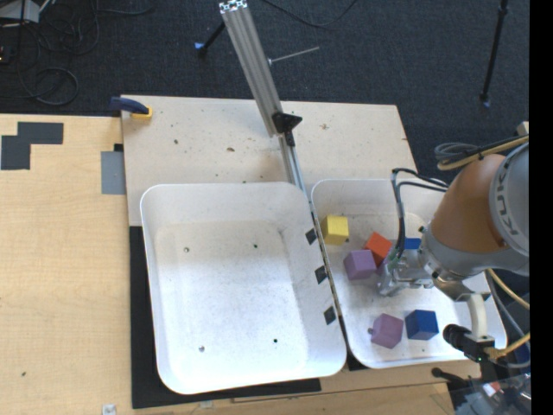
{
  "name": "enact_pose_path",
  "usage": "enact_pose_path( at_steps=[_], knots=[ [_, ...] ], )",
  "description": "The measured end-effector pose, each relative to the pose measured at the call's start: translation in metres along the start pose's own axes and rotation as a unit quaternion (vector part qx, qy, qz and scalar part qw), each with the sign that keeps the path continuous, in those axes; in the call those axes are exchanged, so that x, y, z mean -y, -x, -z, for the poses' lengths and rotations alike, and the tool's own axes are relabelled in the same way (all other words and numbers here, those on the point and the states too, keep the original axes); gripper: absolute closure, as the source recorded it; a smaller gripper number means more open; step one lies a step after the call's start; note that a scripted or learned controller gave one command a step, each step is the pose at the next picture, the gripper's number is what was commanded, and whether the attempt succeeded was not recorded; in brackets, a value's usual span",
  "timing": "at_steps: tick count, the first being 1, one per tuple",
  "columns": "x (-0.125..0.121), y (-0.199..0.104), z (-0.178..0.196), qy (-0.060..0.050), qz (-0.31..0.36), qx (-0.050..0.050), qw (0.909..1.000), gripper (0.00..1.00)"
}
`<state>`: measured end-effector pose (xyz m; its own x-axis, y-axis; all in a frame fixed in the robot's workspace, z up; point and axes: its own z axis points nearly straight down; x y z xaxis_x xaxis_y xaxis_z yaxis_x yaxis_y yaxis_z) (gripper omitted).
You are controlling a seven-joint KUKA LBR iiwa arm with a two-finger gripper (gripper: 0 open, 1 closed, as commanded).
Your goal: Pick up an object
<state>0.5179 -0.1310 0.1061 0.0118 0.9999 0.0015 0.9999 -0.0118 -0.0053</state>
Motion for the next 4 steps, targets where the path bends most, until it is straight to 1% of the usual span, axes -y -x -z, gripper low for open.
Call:
enact_pose_path(
  at_steps=[1, 2, 3, 4],
  knots=[
    [-0.005, 0.005, 0.061, 0.004, 0.006, 0.001, 1.0, 1.0],
    [-0.005, 0.012, 0.123, 0.005, 0.006, 0.001, 1.0, 1.0],
    [0.001, 0.008, 0.181, 0.005, 0.007, 0.001, 1.0, 1.0],
    [0.001, 0.008, 0.185, 0.002, 0.008, 0.001, 1.0, 1.0]
  ],
)
